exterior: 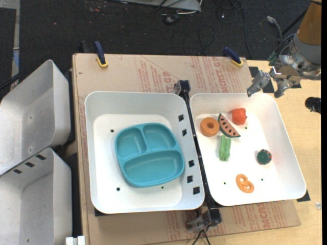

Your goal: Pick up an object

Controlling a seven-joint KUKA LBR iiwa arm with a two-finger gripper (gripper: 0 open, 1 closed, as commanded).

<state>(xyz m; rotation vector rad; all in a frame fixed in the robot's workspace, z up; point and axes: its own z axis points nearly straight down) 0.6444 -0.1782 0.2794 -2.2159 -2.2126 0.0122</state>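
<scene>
Left bin [97, 137] is holding a teal divided plate [149, 154]; right bin [286, 152] has a donut [209, 126], watermelon slice [228, 126], tomato [238, 116], pretzel [244, 183]. Gripper [270, 86] is hovering over its far rim, fingers spread wide, gripping nothing

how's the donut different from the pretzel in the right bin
The donut is a thick, plain ring with one round hole; the pretzel is thinner and twisted, with more than one opening. The donut lies near the bin's far left, close to the watermelon slice; the pretzel lies alone nearer the front edge. Both are orange, lie flat and are of similar size.
</scene>
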